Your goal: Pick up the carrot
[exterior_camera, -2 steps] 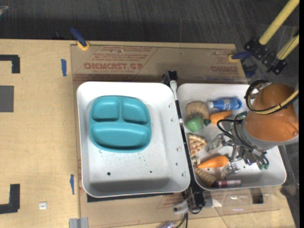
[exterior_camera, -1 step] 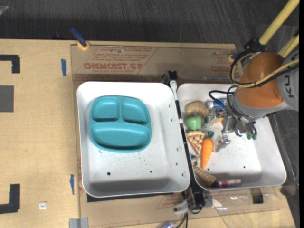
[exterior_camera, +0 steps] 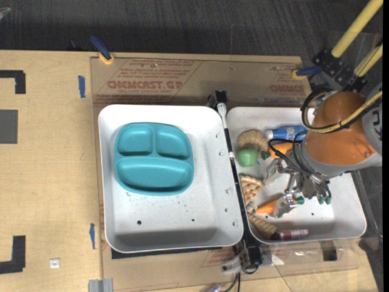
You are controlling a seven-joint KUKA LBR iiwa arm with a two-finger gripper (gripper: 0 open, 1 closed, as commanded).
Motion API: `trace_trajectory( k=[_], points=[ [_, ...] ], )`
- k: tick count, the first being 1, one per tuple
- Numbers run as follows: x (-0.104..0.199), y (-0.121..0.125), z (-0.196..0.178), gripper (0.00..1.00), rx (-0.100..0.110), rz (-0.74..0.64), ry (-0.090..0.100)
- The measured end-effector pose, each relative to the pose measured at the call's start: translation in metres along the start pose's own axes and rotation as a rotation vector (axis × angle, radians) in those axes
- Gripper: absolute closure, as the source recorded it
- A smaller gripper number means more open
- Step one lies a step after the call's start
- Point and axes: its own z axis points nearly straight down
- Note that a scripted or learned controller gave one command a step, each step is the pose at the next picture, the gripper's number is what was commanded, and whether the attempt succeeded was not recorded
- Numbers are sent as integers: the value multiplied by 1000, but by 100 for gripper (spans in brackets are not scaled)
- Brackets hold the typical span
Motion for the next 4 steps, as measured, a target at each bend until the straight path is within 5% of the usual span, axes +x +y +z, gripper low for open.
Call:
trace_trajectory(
  k=[1, 2, 3, 4],
  points=[
    [33, -20, 0, 0, -1, 65, -5],
    [35, 10, -1, 0, 5, 207, -4],
    [31, 11, -13, 100, 4, 205, -14],
    [32, 12, -12, 0, 4, 205, -13]
  ],
)
